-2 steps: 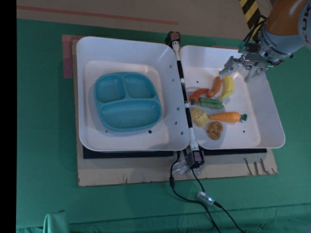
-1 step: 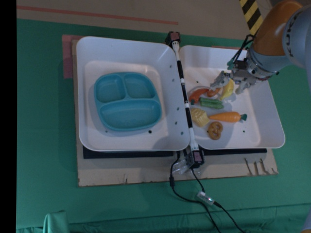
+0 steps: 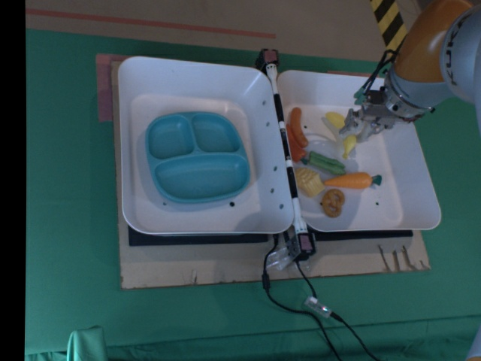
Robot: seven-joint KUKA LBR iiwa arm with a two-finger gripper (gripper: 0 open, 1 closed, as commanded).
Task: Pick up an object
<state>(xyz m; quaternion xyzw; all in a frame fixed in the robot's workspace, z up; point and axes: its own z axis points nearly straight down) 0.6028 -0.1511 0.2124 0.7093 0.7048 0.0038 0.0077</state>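
The right bin (image 3: 421, 194) holds a cluster of small toy foods, and the gripper (image 3: 359, 130) hangs over its far part, just above a yellow banana-like piece (image 3: 348, 145). Whether the jaws stand wide or narrow I cannot tell, since the wrist hides them, and nothing visibly sits between them. The yellow piece lies directly under the jaws, with a second yellow bit (image 3: 334, 119) just to its left. It is probably light, stiff plastic, smooth and a little slippery, so pinching across its narrow middle looks safest. Nearer lie a carrot (image 3: 349, 180), a green pod (image 3: 325, 162), red sausages (image 3: 297, 134), a pale yellow piece (image 3: 308, 180) and a brown pretzel (image 3: 332, 201). The left bin (image 3: 135, 81) carries a blue divided plate (image 3: 197, 156)
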